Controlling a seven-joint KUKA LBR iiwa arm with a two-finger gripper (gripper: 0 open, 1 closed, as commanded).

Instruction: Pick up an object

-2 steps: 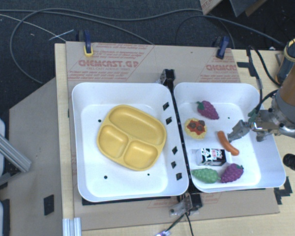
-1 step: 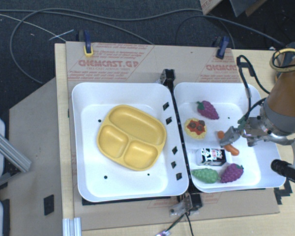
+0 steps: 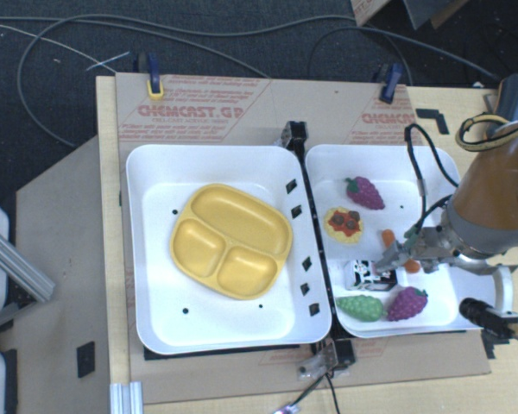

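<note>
A wooden bench (image 3: 198, 110) fills most of the frame, with red lettering printed across its upper part. On it sit two shallow white bins side by side. The left bin (image 3: 147, 231) takes up the centre-left of the frame and holds a yellow divided plate (image 3: 231, 241), lying flat and slightly turned, with three compartments. The right bin (image 3: 432, 166) lies in the centre-right of the frame.

The arm (image 3: 492, 197) enters from the right edge, its orange band over the right bin's right side and the grey wrist below it. The gripper (image 3: 388, 268) hangs low over the lower middle of the right bin, just beside a small black-and-white object (image 3: 363, 274); whether its fingers are spread or closed cannot be told, and nothing is seen between them.

In the right bin, a purple bunch of grapes (image 3: 363, 192) lies near the top. Below it is a small round yellow piece with red on top (image 3: 344, 222). A second purple bunch (image 3: 407, 303) lies at the bin's lower edge, touching a green bunch (image 3: 361, 307) to its left. A small orange piece (image 3: 388, 239) sits above the gripper, mid-bin.
</note>
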